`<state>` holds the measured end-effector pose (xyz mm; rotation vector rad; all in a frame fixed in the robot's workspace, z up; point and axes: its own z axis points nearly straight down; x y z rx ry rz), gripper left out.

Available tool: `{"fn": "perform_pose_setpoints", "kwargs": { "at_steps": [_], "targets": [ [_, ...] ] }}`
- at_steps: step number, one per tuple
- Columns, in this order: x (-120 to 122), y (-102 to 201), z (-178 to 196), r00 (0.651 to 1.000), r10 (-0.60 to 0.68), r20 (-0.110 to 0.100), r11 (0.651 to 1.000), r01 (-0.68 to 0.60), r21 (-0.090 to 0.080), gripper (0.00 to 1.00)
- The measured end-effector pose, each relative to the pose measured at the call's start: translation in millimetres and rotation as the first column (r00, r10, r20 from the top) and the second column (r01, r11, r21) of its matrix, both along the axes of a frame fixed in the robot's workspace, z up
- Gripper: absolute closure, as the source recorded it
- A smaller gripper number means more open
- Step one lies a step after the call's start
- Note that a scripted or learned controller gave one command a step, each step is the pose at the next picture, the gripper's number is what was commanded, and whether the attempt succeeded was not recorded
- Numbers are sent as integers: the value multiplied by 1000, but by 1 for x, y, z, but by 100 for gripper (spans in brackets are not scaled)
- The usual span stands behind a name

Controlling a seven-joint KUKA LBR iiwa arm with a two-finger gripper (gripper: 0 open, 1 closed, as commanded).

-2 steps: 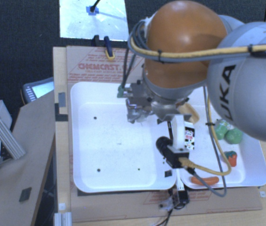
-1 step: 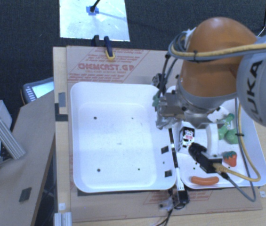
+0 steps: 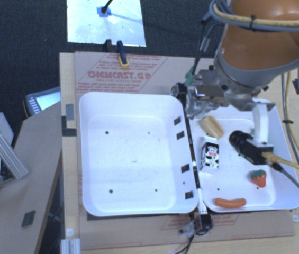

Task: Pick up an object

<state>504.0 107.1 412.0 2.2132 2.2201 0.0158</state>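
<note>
Watching from beside the surface, and the pincer is down at the far left corner of the right bin, right by the edge it shares with the left bin. Honestly can't tell if it's spread or pressed together, or whether it has hold of anything, since the arm with its big orange-and-grey wrist blocks most of it. The closest thing is a tan block, lying just beside the pincer toward the bin's middle; can't say if they touch. Next down the left edge is a little black-and-white cow-print piece, near the block. A strawberry toy sits toward the near right corner, and an orange sausage lies flat along the near edge, well apart from the pincer.
</note>
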Motion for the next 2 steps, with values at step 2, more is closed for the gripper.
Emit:
{"fn": "perform_pose_setpoints", "kwargs": {
  "at_steps": [2],
  "targets": [
    [-18, 131, 68, 1000, 8, -6, 1000, -8, 2, 100]
  ]
}}
